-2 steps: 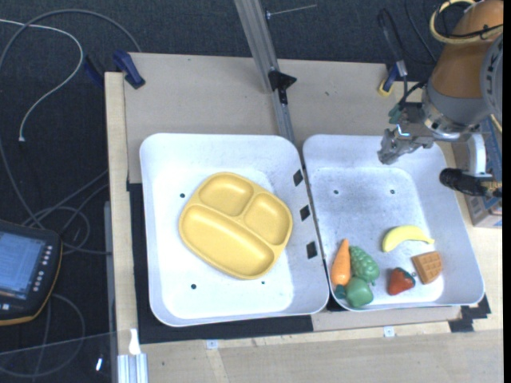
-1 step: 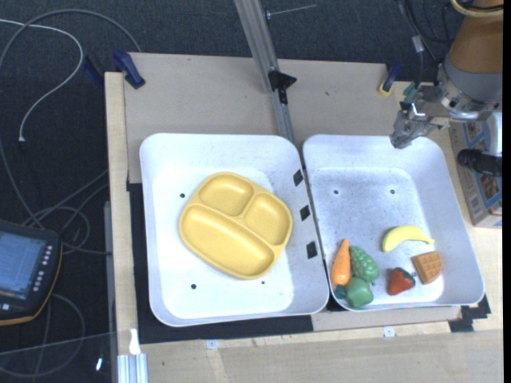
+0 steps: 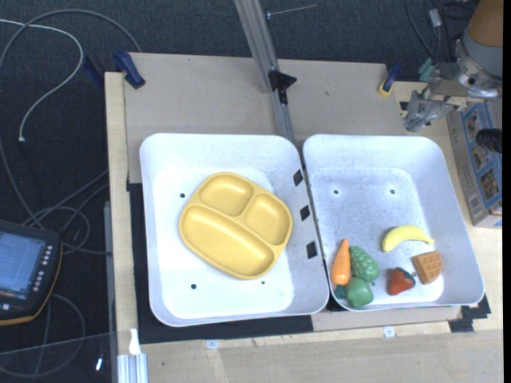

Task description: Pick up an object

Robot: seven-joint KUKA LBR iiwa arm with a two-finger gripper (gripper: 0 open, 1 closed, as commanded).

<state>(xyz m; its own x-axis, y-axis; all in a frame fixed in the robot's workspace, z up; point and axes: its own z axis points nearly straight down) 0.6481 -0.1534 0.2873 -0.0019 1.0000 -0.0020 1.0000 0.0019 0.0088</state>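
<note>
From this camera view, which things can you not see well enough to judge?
- Gripper: small and blurred at the top right; whether its fingers are open or shut cannot be read.
- Arm: cut off by the top and right edges.
- Green toy: partly covered by the grapes and carrot; its kind is unclear.
- Waffle-like piece: too small to name surely.
- Tablet: cut by the left edge, screen unreadable.

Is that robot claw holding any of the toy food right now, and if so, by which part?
Nothing is held. The gripper hangs above the bench beyond the right bin, while the banana, carrot and the other toys lie in that bin's near end.
</note>
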